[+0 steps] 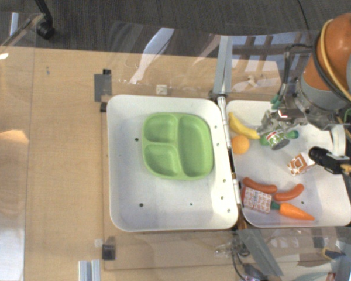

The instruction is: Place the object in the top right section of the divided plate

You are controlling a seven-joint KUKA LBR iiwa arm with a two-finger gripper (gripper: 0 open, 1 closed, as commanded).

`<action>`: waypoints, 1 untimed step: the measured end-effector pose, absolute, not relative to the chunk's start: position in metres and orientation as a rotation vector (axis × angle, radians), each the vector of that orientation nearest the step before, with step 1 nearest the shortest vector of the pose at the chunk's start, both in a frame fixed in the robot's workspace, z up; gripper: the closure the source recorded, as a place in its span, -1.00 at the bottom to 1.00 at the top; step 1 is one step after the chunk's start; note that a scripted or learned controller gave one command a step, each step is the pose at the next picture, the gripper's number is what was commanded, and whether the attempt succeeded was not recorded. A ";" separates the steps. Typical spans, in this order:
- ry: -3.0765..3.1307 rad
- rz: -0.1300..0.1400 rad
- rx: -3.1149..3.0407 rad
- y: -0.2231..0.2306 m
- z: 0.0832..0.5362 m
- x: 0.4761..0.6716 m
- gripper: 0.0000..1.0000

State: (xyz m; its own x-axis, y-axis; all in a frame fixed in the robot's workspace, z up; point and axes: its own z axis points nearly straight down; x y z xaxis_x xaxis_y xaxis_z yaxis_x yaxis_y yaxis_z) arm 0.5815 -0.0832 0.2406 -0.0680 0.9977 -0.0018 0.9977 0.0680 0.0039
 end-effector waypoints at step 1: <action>2.372 0.004 2.056 -0.007 0.185 0.590 1.00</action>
